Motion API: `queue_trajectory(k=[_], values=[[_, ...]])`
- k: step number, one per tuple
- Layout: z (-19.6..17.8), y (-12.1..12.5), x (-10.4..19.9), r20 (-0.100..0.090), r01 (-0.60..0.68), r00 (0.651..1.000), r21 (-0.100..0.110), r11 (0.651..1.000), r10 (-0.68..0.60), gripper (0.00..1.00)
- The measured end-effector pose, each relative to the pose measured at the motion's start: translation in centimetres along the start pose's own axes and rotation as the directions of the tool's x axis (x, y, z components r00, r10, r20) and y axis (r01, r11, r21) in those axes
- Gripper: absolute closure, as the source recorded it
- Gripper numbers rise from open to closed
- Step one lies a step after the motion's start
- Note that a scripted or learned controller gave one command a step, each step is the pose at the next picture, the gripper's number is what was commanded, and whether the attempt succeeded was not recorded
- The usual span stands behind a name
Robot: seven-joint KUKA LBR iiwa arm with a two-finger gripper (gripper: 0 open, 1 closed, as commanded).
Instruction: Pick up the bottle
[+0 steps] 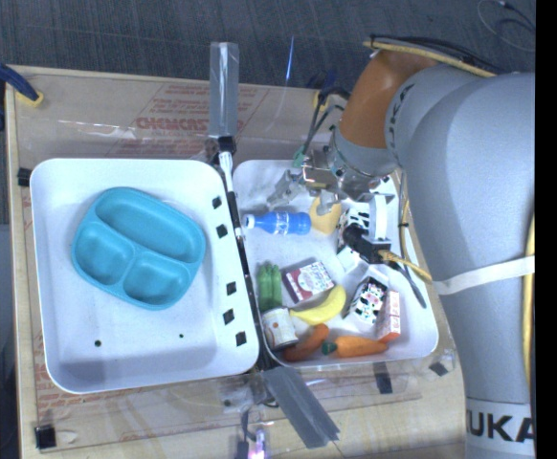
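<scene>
The bottle point(280, 223) is blue with a white cap pointing left. It lies on its side in the upper left part of the right bin point(418, 337). My gripper point(304, 185) hangs just behind and slightly right of the bottle, near the bin's far wall. The wrist and its orange band point(374, 98) rise behind it. The bottle rests on the bin floor, apart from the gripper.
A yellow item point(326, 220) lies right of the bottle. Closer to the front are a green item point(269, 283), a maroon box point(307, 279), a banana point(323, 306), a can point(278, 326) and a carrot point(360, 346). The left bin point(58, 352) holds a blue divided plate point(140, 247).
</scene>
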State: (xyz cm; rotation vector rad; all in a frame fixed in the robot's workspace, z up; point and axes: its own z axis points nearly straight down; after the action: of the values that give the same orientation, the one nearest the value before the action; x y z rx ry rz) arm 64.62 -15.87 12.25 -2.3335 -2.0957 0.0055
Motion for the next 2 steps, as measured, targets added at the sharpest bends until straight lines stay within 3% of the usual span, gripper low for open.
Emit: queue_trajectory(k=[1,2], values=[[3.1,-4.5,2.2,0.001,0.023,1.000,-0.003,1.000,-0.023,0.00],[2.1,-4.5,2.2,0.001,0.027,1.000,-0.002,1.000,-0.027,1.00]])
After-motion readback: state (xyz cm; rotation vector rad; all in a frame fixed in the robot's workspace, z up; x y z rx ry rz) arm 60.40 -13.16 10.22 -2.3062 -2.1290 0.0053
